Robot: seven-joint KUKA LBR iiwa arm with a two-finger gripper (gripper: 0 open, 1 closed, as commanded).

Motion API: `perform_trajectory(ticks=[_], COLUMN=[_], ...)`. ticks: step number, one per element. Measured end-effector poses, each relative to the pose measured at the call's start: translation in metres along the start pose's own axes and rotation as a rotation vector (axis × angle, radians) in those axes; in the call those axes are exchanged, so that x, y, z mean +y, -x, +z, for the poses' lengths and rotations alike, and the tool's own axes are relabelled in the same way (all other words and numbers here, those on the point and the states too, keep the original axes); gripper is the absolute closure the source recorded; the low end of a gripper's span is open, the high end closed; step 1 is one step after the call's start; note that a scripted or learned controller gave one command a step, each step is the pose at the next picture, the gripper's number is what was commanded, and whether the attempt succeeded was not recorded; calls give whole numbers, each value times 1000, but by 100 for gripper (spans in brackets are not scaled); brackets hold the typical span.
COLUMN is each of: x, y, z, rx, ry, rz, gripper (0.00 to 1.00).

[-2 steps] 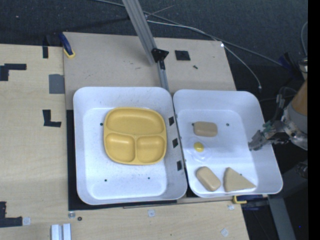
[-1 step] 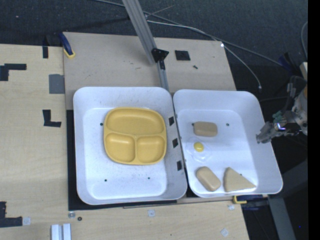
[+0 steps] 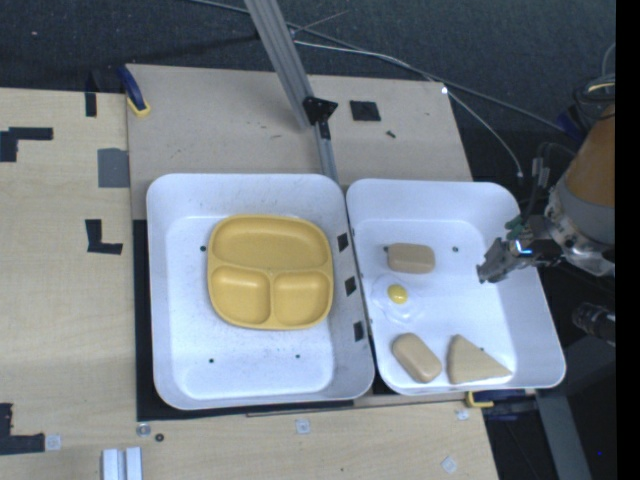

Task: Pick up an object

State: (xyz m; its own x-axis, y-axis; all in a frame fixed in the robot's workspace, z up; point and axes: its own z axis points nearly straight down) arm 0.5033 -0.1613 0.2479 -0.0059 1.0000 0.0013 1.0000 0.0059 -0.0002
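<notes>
Tan rounded block [image 3: 410, 258] lies flat, unheld.

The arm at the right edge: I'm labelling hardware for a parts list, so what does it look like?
A bulky grey arm with a broad orange band above the wrist, ending in a small dark two-finger gripper showing a tiny teal spot. Thin dark cables loop beside the wrist.

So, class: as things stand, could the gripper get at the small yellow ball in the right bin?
Probably yes. The gripper sits at the right bin's right edge, and the yellow ball lies apart from the tan pieces with bare floor between.
</notes>
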Motion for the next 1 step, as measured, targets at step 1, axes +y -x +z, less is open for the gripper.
perform_trajectory(ticks=[1], x=[11], y=[-44], z=[6], rx=[-1], ry=[-1], rz=[1], gripper=[100])
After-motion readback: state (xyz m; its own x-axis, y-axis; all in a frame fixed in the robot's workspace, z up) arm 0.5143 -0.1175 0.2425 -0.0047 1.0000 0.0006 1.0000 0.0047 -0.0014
